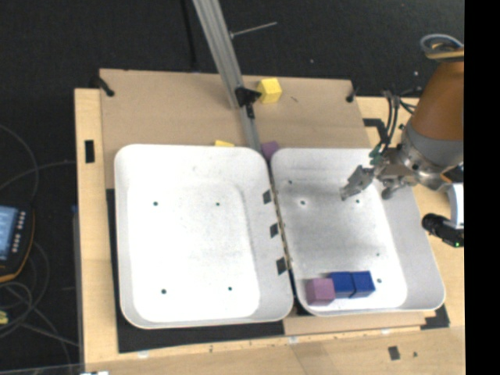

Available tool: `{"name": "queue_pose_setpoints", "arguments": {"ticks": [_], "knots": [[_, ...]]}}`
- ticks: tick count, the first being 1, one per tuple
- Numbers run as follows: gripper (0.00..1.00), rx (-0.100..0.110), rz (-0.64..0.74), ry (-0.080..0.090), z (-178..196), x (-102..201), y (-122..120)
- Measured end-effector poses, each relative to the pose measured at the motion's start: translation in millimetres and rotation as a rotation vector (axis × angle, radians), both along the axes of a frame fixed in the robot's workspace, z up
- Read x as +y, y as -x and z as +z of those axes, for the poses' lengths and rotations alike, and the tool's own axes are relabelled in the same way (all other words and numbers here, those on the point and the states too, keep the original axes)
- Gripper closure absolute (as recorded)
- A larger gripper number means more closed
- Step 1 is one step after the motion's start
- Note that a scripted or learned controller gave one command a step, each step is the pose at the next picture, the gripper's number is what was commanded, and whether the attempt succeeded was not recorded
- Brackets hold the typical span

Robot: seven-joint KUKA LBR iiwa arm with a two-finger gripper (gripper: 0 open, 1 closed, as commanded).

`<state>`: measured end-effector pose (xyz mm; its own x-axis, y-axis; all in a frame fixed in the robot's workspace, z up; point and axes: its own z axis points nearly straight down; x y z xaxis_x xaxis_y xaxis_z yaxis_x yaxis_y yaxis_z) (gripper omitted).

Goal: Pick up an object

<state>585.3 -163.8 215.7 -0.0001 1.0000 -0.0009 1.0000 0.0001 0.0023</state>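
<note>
Gripper (373,184) over upper part of right bin (394,233), fingers (353,183) spread, nothing between them, blue block (351,283) and purple block (319,291) touching at lower edge of that bin, well apart from gripper

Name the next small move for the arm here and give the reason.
Probably carry the end effector toward the near edge of the right bin until it is above the blue block. It now hangs over the bin's far part, while the blue block and the purple block lie side by side against the near wall.
</note>
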Motion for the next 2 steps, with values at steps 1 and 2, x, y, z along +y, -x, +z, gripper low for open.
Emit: {"name": "queue_pose_setpoints", "arguments": {"ticks": [1,2], "knots": [[0.0,0.001,0.003,0.001,-121.2,22.3,-32.1],[0.0,-0.006,0.003,0.004,-116.8,-27.6,-93.6]]}}
